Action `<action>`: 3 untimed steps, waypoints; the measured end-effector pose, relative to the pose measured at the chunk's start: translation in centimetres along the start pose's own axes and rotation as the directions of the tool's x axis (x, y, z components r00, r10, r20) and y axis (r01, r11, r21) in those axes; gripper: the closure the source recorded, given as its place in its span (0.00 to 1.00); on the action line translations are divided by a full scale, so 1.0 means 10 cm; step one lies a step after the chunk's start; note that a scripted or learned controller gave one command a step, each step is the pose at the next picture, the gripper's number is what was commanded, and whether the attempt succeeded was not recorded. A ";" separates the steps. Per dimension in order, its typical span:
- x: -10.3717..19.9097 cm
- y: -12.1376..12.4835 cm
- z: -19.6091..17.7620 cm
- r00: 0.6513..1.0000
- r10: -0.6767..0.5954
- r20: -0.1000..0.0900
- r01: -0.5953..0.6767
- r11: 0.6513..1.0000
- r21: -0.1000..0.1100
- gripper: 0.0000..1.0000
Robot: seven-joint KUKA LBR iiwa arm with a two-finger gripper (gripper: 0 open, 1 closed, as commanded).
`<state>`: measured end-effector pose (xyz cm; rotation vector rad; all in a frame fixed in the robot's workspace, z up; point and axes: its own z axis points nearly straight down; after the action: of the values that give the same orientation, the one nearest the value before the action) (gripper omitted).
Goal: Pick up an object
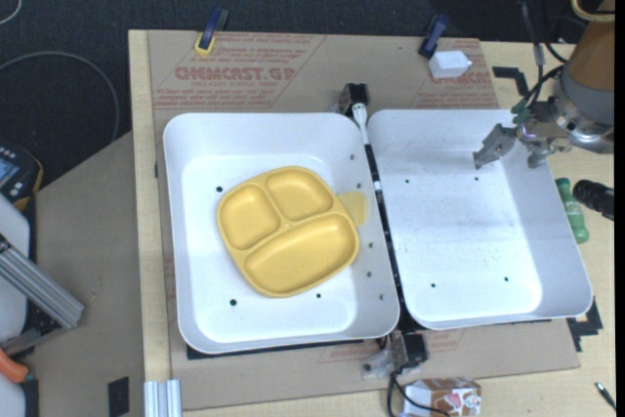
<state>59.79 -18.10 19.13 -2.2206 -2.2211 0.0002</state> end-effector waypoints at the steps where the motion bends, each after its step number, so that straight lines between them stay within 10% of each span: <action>1: 0.69 -0.52 -0.56 1.000 -0.005 -0.003 0.005 1.000 0.001 0.00; 2: 1.14 -1.21 -1.51 1.000 -0.005 -0.001 0.005 1.000 -0.007 0.00; 3: 1.11 -1.18 -1.57 1.000 -0.002 0.002 0.002 1.000 -0.005 1.00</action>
<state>48.04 -6.99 34.84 -2.2217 -2.2261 -0.0032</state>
